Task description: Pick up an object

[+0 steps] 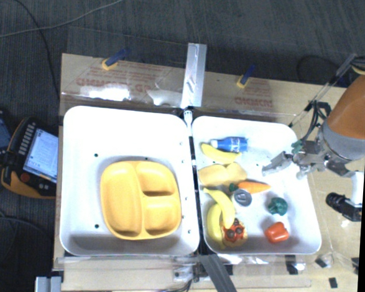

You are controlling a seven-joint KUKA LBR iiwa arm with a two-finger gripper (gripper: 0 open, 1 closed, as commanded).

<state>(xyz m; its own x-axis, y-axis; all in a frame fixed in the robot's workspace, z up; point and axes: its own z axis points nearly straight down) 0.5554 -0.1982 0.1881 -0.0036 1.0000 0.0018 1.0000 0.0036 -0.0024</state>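
Observation:
The right bin [303, 200] holds several toy foods. A blue bottle [230, 143] lies at the back beside a small banana [217, 153]. Below them are a pale yellow piece [221, 174], an orange carrot [253, 186] and a grey round thing [242, 198]. A green vegetable [278, 206] and a red pepper [277, 232] sit on the right side. A bigger banana [220, 212] lies at the front next to a red and yellow item [234, 232]. My gripper [287, 168] hangs over the bin's back right part, open, with nothing between its fingers. It is above and right of the carrot.
The left bin [81, 166] holds a yellow divided plate [142, 199]. A metal post [194, 74] stands behind the wall between the bins. A tablet and a handset [29, 156] lie on the floor at the left. Cables run near the arm at the right.

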